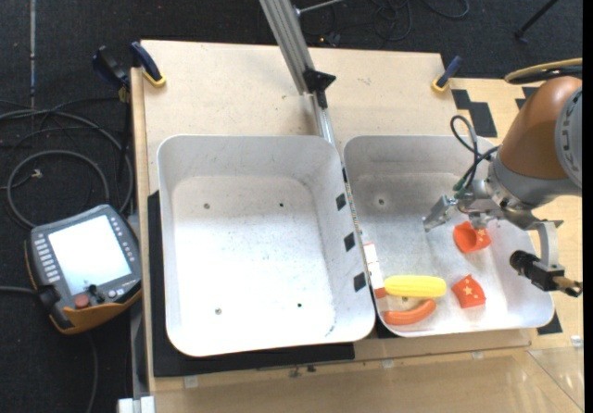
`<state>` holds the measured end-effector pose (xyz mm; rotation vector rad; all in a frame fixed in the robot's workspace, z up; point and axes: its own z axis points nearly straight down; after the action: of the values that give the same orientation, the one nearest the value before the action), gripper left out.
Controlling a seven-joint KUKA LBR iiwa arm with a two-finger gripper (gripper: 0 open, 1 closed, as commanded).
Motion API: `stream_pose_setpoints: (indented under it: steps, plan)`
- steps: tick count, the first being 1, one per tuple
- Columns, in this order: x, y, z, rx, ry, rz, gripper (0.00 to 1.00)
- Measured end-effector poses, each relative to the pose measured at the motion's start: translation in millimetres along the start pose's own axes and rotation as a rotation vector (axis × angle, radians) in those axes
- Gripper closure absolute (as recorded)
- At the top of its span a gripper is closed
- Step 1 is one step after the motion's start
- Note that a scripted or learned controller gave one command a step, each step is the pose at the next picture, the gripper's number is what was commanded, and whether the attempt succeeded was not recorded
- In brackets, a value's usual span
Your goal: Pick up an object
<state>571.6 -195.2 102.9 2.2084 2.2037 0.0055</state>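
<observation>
Camera view puts the two-finger gripper at the right of the frame, low over the right-hand shallow white bin, with the grey arm and its orange band coming in above it from the right edge. Whether it is released or clenched I cannot tell from here, since the wrist body hides its tips. Just beneath it, touching or all but touching, lies a small orange cup-like plastic piece, which looks the likeliest object of this try; nothing shows it as held. Farther toward the lower part of the frame, a small red block with pale specks sits near the bin's lower right corner, and to its left a yellow corn-shaped toy lies across an orange sausage-shaped toy, the two touching against the bin's lower wall. To the left, the other shallow white bin sits side by side with the first. To do this step well, I judge the gripper should be centred squarely over the orange piece before closing, because a rounded, light part is apt to squirt sideways if caught off its middle. It should go down until close to the bin floor, close gently, then lift straight up and slowly, keeping well apart from the red block and the bin's right wall so nothing is nudged or dragged.
</observation>
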Motion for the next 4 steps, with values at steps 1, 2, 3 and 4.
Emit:
stream_pose_setpoints:
  steps: [1, 2, 3, 4]
  plan:
    - [0, 3, -14, -0.010, 0.000, -0.001, 1.00]
    - [4, -2, -62, 0.013, 0.012, -0.004, 1.00]
    - [-5, 5, -122, 0.011, 0.010, -0.004, 1.00]
    - [-5, 7, -153, 0.013, 0.011, -0.005, 1.00]
